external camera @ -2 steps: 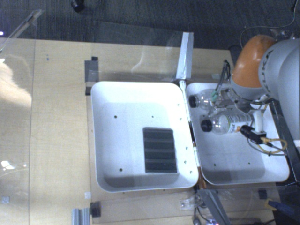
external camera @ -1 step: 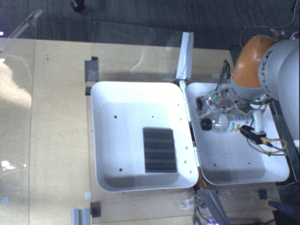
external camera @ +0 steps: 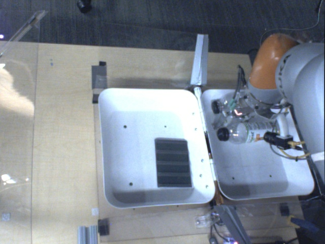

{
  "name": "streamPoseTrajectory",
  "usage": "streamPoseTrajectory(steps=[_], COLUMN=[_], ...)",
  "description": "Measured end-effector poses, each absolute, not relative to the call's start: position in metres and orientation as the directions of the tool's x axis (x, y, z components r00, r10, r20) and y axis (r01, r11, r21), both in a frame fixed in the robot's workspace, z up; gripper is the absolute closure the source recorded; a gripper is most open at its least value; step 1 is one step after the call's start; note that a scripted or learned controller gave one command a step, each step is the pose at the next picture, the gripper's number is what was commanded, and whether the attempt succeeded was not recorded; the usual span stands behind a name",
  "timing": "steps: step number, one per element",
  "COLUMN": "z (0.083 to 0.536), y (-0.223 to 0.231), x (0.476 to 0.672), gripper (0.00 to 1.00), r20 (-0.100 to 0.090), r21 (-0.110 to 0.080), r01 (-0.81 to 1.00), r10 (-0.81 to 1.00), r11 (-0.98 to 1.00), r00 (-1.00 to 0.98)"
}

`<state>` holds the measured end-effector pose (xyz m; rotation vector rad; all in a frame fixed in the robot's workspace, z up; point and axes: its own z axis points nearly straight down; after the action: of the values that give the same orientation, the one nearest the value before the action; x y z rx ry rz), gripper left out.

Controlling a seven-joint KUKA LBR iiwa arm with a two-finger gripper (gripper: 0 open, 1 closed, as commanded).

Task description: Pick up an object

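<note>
Pale wood bench (external camera: 56, 151); dark ribbed floor (external camera: 152, 9) beyond

Arm: grey KUKA arm (external camera: 304, 80), entering from the right edge of the camera view, large rounded link filling the upper right corner.
Band: orange band (external camera: 266, 60) above the wrist, at the arm's upper left.
Wrist: pointed down and leftward, with cables looping around it.
Gripper: two-finger gripper (external camera: 234, 111), low at the wrist's end, metallic, with a small red light glowing on it.
Yellow-tipped black cable (external camera: 284, 142): trails from the wrist toward the right.
</note>
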<state>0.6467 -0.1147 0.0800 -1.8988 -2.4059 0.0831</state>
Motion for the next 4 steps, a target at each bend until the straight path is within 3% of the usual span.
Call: streamPoseTrajectory(steps=[1,2,3,4], z=[0.091,0.177,0.186,0.202], y=[-0.116,-0.097,-0.051,-0.113], x=[0.649,0.671,0.669,0.656], gripper=[1.0,1.0,1.0,1.0], r20=[0.017,-0.005,-0.003,-0.006], r21=[-0.075,0.008,0.005,0.006], r01=[0.969,0.938,0.789,0.796], r10=[0.972,0.938,0.789,0.796], r11=[0.235,0.346,0.614,0.605], r00=[-0.235,-0.346,-0.614,-0.605])
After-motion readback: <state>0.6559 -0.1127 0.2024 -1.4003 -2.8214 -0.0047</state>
